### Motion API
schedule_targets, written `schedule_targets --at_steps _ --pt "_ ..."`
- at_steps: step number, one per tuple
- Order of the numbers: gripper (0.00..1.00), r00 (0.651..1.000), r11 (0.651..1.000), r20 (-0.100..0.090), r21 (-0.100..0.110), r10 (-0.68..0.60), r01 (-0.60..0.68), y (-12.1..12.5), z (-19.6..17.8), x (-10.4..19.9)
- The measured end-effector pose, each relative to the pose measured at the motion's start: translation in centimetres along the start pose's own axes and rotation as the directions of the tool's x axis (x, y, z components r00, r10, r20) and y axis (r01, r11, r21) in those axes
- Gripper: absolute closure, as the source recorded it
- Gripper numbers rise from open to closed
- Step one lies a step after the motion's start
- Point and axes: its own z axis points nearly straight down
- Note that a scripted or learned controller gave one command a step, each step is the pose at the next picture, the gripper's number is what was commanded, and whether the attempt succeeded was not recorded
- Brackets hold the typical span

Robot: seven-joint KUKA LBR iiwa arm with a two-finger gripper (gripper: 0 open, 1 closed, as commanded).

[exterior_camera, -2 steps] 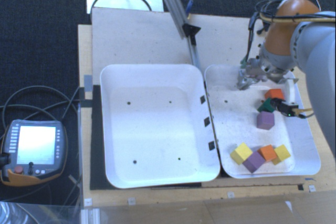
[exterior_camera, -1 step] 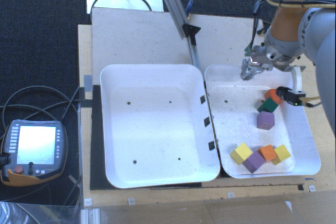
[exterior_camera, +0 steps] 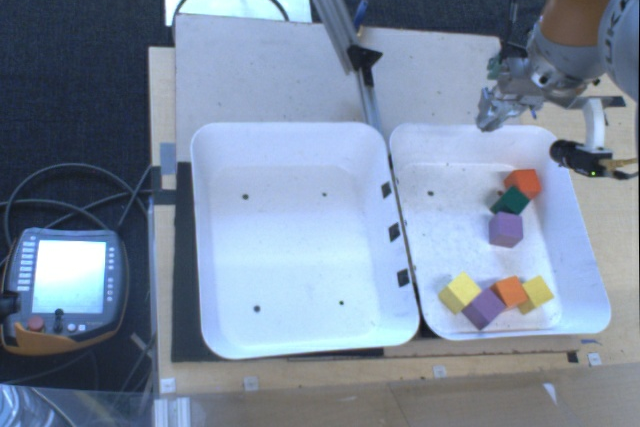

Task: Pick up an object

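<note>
Above the far rim of the right bin the end effector is poised; its state cannot be told. Nearest, below and to its right, an orange block is seen in that bin.

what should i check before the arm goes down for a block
1. Blocks within the bin: ok. All seven lie in the right bin, among them an orange block, a green block and a purple block.
2. Gripper over a block: not ok. It hangs at the bin's far rim, apart from every block.
3. Gripper carrying nothing: ok, nothing shows beneath it.
4. Finger opening: cannot tell, too small and blurred.
5. Room around a target: not ok for the orange and green blocks, which touch; the purple block stands a little apart.
6. Near row: not ok, four blocks are bunched by the near wall.
</note>
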Motion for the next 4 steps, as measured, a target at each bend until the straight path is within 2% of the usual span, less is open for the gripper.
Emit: schedule_targets --at_steps 1,2,3,4 --pt "1.00 1.000 1.000 -0.001 0.002 0.000 0.000 0.2 -4.7 0.0" --pt "1.00 1.000 1.000 -0.004 0.008 -0.005 0.006 -0.6 -5.0 5.9" --pt "1.00 1.000 1.000 -0.005 0.009 -0.006 0.006 -0.6 -3.5 11.5" --pt "1.00 1.000 1.000 -0.004 0.011 -0.005 0.005 -2.5 -2.6 16.7"
